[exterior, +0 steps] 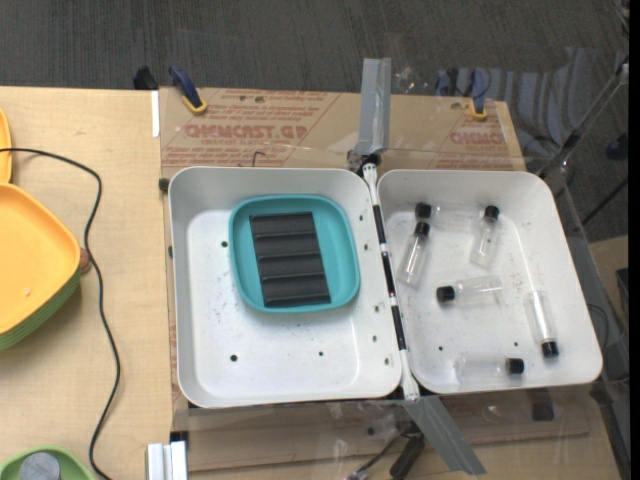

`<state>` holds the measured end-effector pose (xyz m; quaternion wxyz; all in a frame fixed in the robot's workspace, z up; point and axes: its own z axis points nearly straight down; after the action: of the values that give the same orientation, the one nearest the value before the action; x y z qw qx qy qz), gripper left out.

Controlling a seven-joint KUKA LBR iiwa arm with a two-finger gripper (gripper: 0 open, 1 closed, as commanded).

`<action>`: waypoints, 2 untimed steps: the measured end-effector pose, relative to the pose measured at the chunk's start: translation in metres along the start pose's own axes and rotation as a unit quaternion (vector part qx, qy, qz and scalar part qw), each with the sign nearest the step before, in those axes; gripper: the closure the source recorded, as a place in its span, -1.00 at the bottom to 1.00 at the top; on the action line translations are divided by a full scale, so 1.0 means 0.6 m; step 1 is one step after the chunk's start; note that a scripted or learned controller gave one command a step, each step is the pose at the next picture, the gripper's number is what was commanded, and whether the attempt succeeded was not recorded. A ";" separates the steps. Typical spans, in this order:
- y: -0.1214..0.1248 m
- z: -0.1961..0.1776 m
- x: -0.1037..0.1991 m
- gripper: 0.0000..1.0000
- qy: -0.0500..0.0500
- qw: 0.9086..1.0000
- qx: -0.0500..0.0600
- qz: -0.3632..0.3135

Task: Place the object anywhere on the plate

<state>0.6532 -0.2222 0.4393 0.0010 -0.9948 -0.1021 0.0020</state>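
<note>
Lying loose in the right bin (pixel 560 268), several clear vials with black caps point in different directions; nearest the divider, one vial (pixel 413 253) runs nearly top-to-bottom, long axis slightly tilted. Left bin (pixel 200 348) holds the teal plate (pixel 243 268), square-ish, with a dark ribbed insert (pixel 289 259) on it. Plate sits left of every vial, across the divider. Jaw state: cannot tell.

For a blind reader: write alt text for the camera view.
Two white bins side by side: the left bin holds a teal plate bearing a black ridged block; the right bin holds several clear black-capped vials.
</note>
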 end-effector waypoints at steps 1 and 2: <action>0.001 -0.001 0.001 -1.00 0.000 1.000 0.000 0.001; 0.001 0.000 0.000 -1.00 -0.001 1.000 0.000 0.000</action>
<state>0.6533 -0.2231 0.4391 0.0010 -0.9948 -0.1022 0.0025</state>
